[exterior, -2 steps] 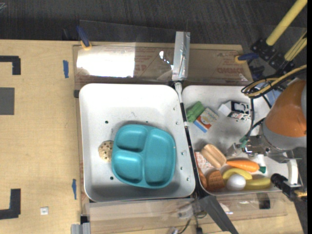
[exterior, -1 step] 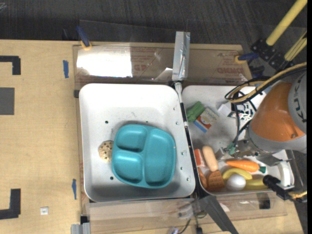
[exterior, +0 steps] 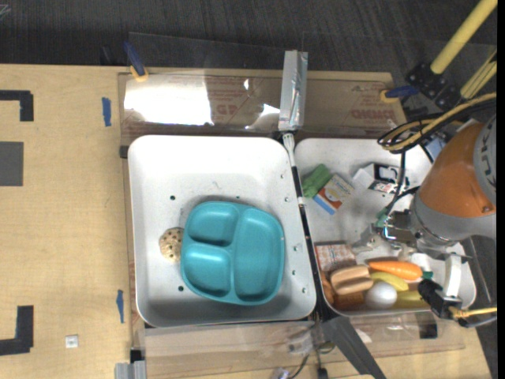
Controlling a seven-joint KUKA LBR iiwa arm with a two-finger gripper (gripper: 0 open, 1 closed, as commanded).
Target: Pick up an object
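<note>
Lying just beside the hand (exterior: 402, 251), a carrot (exterior: 396, 270).

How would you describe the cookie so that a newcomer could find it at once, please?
Start at the left bin, which holds a big teal tray with compartments. The cookie lies on the bin floor against the tray's left edge. It is the small, round, tan, speckled item, alone beside the tray; the other food toys sit in the right bin.
</note>
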